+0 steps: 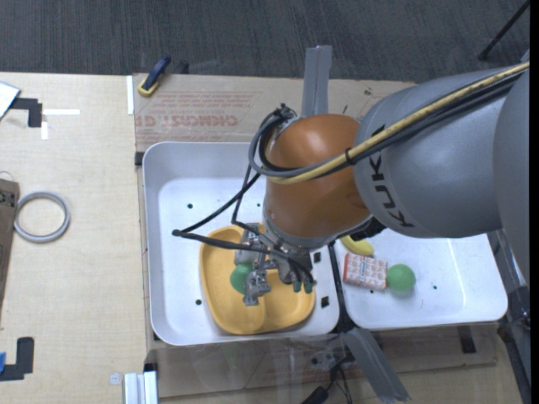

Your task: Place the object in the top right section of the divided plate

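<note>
Low in the frame's centre, over yellow divided plate (221, 297): end effector (255, 291), grip state unclear, touching green object (242, 278).

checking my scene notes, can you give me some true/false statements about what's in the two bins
1. The yellow divided plate lies in the left bin. True.
2. A green ball lies in the right bin. True.
3. The small red and white box sits on the plate. False: it lies in the right bin, beside the green ball.
4. The tool is over the right bin. False: it is over the plate in the left bin.
5. A roll of tape lies inside the left bin. False: it lies on the bench, left of the bins.
</note>
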Robot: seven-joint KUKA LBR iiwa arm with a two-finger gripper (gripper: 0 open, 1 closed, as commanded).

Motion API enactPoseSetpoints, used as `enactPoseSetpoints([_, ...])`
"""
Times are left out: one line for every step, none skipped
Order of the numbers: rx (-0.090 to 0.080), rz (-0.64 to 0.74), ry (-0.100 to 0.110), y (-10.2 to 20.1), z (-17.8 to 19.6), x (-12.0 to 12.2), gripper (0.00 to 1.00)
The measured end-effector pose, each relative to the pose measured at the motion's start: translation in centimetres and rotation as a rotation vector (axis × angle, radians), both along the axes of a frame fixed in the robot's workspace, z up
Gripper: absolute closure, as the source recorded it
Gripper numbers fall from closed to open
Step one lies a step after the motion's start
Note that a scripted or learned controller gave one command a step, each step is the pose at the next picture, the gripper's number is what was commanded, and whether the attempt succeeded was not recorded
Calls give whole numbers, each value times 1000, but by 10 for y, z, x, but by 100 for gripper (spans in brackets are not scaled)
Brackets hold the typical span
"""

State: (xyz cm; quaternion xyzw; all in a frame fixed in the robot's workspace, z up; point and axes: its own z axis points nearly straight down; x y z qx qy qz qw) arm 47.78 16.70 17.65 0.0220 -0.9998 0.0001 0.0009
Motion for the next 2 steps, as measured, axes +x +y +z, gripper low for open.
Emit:
enactPoseSetpoints([1, 169, -2, 56, -48, 14, 100])
enactPoseSetpoints([3, 627, -8, 62, -54, 32, 100])
